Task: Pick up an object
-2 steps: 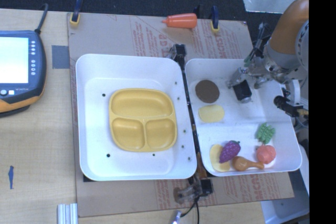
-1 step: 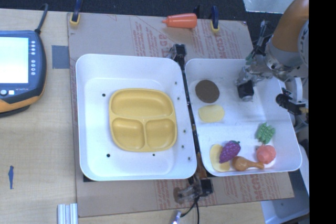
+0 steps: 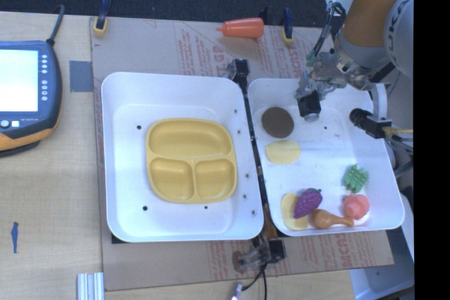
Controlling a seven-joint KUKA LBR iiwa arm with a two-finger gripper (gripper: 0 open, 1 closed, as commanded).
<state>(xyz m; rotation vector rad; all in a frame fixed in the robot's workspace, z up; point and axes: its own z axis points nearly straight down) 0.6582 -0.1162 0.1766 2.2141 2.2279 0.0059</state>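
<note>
The dark gripper [image 3: 309, 106] hangs over the right white bin [image 3: 380, 172], just right of one round brown disc [image 3: 278, 121]; it looks empty, though I cannot tell its grip. Below the disc lie one pale yellow oval [image 3: 283, 152] and one purple grape bunch [image 3: 307, 201].

Left of the jaws, the purple grapes [image 3: 307, 202] partly cover a yellow slice [image 3: 289, 211]; the jaws' gap is too small to read.

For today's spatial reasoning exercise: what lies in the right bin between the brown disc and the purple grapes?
In the camera view, a pale yellow oval piece lies between the brown disc and the purple grapes.
</note>
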